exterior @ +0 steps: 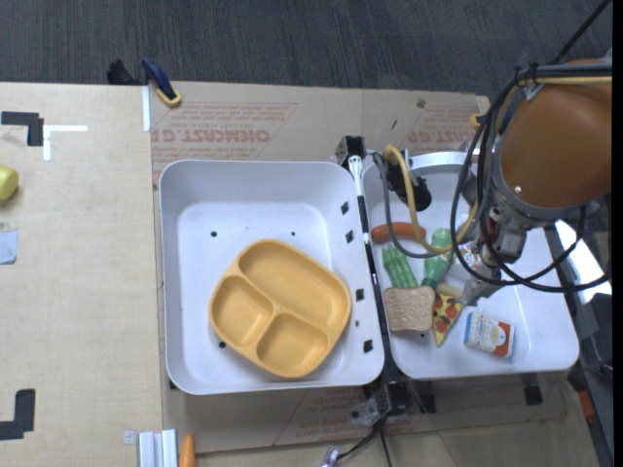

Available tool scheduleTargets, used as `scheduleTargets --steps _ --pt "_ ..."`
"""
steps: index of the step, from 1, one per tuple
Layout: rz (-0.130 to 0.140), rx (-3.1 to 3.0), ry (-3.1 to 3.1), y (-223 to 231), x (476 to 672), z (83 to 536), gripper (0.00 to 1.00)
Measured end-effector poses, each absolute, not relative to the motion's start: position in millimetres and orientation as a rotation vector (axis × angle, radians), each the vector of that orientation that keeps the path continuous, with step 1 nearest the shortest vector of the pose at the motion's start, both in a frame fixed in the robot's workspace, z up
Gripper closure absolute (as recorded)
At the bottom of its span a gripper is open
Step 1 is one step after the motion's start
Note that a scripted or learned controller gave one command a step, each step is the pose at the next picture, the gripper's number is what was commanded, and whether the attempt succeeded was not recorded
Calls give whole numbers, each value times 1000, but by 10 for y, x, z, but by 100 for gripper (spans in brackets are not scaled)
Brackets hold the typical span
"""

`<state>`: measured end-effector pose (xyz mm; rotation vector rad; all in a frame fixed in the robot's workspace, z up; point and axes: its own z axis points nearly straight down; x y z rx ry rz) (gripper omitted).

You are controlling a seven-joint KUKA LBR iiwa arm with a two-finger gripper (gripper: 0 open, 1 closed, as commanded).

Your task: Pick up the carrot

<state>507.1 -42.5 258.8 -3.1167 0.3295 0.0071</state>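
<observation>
The arm [555, 149] reaches in from the right and hangs low over the right bin [545, 353]. Its gripper [479, 278] points down toward the toy food heaped at that bin's left side. Cables and the wrist hide the jaws, so I cannot tell whether they are open or closed.

The carrot [397, 232], an orange-red stick, lies across the far left part of the right bin, just beyond a green vegetable [399, 266] and near the bin's left wall. It is apart from the gripper, which sits to its right and nearer.

A bread slice [409, 308] lies near the green piece, with a pizza wedge [446, 317] touching its right edge. A small white carton [487, 336] with red and green print lies further right; its writing is too small to read.

The left bin [185, 290] holds a yellow divided plate [279, 306] with three compartments.

Cardboard [234, 129] under the bins carries red printing, upside down from this view; it may read "GREAT VALUE", but that is unsure. A yellow object [6, 183] sits at the worktop's left edge.
</observation>
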Motion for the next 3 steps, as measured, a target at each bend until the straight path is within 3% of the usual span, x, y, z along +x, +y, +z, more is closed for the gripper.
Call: scheduleTargets --steps 1,2,3 --pt "1 -3100 462 -1191 5244 2550 0" --pt "-12 -3113 320 -1030 4970 3627 0" --pt "-23 -3108 330 -1529 5025 4190 0"
